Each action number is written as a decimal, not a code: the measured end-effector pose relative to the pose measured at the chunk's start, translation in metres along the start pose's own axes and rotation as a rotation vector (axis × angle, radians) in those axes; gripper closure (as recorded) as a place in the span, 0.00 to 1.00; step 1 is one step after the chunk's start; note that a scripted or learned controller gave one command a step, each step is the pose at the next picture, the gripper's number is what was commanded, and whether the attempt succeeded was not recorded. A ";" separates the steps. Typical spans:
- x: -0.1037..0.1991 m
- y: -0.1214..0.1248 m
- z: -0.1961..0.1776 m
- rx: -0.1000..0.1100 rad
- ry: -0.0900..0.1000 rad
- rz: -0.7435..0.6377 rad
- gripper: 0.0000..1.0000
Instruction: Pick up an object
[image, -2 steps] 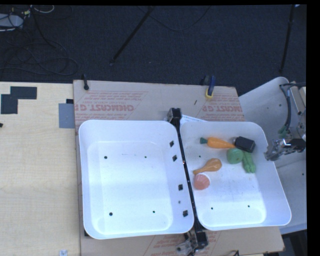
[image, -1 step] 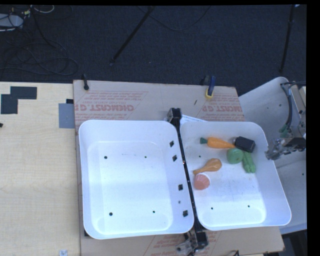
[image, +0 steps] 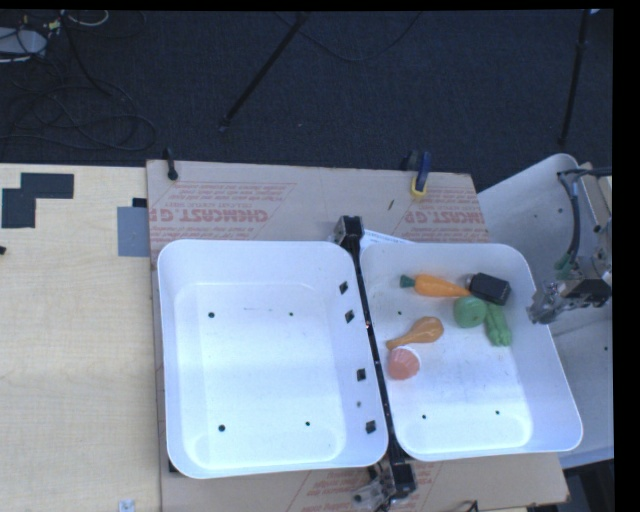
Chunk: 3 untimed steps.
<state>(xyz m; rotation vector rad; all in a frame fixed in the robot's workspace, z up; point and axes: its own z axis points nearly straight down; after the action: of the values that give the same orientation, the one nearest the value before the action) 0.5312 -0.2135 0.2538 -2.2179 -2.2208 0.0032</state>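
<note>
Pale wooden worktop (image: 70, 350) carries two white bins; the right bin (image: 545, 420) holds a carrot (image: 440, 286), a green toy (image: 470, 312) and perhaps a drumstick (image: 420, 332). Gripper (image: 560, 298) hangs beside its right rim.

bins (image: 190, 265) — smooth glossy white plastic | base sheet (image: 230, 205) — matt brown cardboard | bench (image: 70, 340) — pale wood

2 white bins (image: 260, 262), cardboard sheet (image: 230, 205), yellow clamp (image: 421, 183), wooden bench (image: 70, 350)
</note>
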 end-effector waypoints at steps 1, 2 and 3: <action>0.000 0.005 -0.005 -0.002 0.000 -0.005 1.00; -0.001 -0.004 -0.023 -0.004 -0.001 0.000 1.00; -0.001 -0.002 -0.034 -0.003 0.000 -0.007 1.00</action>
<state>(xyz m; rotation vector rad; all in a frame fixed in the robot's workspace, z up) 0.5293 -0.2142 0.2882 -2.2117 -2.2305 0.0001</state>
